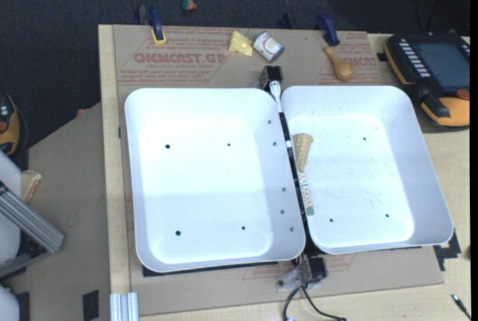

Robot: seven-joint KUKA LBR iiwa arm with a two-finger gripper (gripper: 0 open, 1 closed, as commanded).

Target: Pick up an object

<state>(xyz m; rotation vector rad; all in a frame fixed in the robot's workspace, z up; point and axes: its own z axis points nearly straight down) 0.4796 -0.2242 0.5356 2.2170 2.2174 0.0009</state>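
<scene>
Two white bins (202,107); one cone-shaped object (302,151) in right bin.

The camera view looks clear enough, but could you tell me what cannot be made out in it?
- Cone-shaped object in the right bin: too small to identify.
- Strip below it: markings too small to read.
- Small items on the board behind the bins: too small to name.
- Tablet: cut off by the right edge.

Impossible to tell the arm's pose or the wrist's angle from this view.
</scene>
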